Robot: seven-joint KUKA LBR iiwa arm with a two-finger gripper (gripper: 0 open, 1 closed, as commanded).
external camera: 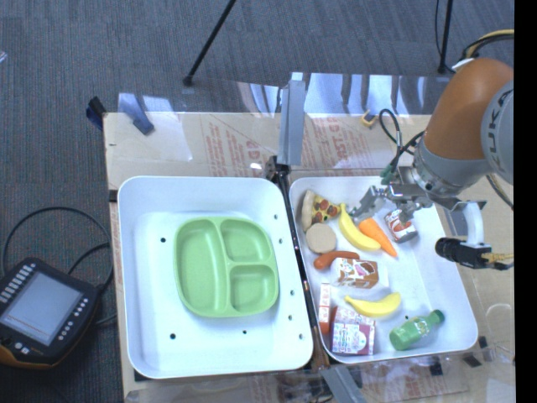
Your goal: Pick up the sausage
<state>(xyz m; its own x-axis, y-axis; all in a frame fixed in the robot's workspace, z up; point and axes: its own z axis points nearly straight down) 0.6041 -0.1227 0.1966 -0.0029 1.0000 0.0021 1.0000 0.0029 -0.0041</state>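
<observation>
**Inspector A:** Report the right bin first.

**Inspector B:** The shallow white right-hand bin [453,288] holds mixed toy food. The small reddish-orange sausage [334,259] lies near the bin's left side, just near of a round tan disc-shaped biscuit [320,238] and touching the far-left corner of a red-and-white printed snack packet [358,273]. A curved yellow banana [357,232] sits just right of the biscuit, with an orange carrot [378,236] alongside it.

**Inspector A:** And the arm?

**Inspector B:** The grey two-finger gripper [388,198] hangs over the far part of that bin, above the carrot and banana. Its fingers stand apart, nothing between them (the sausage lies apart from them, nearer and to the left).

**Inspector A:** Other contents?

**Inspector B:** A pizza slice [316,207] at the far left, a second yellow banana [374,306] and a green plastic bottle [414,329] toward the near edge. The white left-hand bin [143,225] carries a pale green divided plastic tray [225,265].
</observation>
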